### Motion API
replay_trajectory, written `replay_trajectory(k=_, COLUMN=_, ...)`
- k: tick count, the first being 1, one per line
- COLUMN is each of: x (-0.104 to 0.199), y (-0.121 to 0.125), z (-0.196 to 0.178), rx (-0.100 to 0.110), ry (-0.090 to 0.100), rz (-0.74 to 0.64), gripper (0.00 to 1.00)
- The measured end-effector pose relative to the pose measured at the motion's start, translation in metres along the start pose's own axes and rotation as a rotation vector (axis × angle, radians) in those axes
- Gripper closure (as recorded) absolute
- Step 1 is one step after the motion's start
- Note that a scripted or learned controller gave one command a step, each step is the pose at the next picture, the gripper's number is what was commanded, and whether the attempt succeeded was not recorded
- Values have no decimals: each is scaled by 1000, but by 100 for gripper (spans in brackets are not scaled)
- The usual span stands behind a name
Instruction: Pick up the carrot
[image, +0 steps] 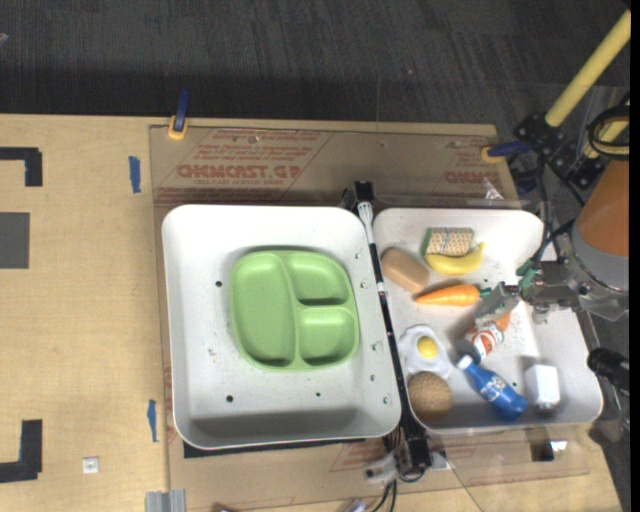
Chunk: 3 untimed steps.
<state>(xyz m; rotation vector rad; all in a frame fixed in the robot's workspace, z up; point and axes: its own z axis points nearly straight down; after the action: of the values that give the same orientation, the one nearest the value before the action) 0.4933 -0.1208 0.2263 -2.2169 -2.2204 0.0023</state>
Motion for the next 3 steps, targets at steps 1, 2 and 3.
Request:
replay_trajectory(k=1, x=-1, y=68, z=72, rx=-4, ry=-3, rz=-103, gripper=0)
replay_trajectory(k=2, x=-25, y=81, z=131, rx=-3, ry=0, rz=-1, gripper=0)
replay_trajectory(k=3, x=25, y=90, z=137, rx=-8, ry=-4, rz=73, gripper=0)
